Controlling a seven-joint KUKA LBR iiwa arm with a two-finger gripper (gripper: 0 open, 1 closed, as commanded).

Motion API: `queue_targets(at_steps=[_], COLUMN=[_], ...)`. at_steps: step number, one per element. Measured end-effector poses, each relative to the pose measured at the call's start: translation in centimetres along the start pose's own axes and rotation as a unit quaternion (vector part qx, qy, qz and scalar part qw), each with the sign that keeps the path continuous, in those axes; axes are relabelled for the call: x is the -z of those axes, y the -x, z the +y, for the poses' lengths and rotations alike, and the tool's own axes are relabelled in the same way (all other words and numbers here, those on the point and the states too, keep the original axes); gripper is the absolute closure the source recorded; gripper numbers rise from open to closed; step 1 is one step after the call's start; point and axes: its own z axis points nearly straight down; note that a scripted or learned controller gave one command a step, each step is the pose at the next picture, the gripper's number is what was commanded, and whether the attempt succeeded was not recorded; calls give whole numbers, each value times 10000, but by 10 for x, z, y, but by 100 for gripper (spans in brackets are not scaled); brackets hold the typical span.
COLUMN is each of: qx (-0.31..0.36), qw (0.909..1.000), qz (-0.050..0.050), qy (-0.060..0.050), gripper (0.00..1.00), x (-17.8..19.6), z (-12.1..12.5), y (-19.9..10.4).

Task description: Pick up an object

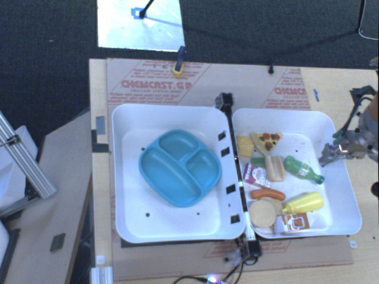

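The right bin (pixel 340 185) holds several toy foods: a pizza slice (pixel 267 139), a green bottle (pixel 303 169), a hot dog bun (pixel 274 167), a red sausage (pixel 267 194), a yellow mustard bottle (pixel 304 203), a round tan bun (pixel 263 213) and a red-and-white carton (pixel 293 222). My gripper (pixel 329 154) hangs at the right side of this bin, just right of the green bottle and slightly above it. It touches none of the toys, and nothing shows in its grasp.
A blue divided plate (pixel 180 167) lies in the left bin (pixel 127 158). A black divider with clips (pixel 232 158) runs between the bins. A yellow-and-blue clamp (pixel 178 64) stands on the cardboard behind the left bin.
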Motion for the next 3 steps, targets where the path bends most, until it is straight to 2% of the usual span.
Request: queue_targets(at_steps=[1,2,3], qx=[24,33,32], qw=[10000,10000,10000], qz=[15,17,20], qy=[-9,-10,-10], gripper=[100,100,100], x=[-10,-10,-16], z=[14,17,34], y=[-50,-107,-163])
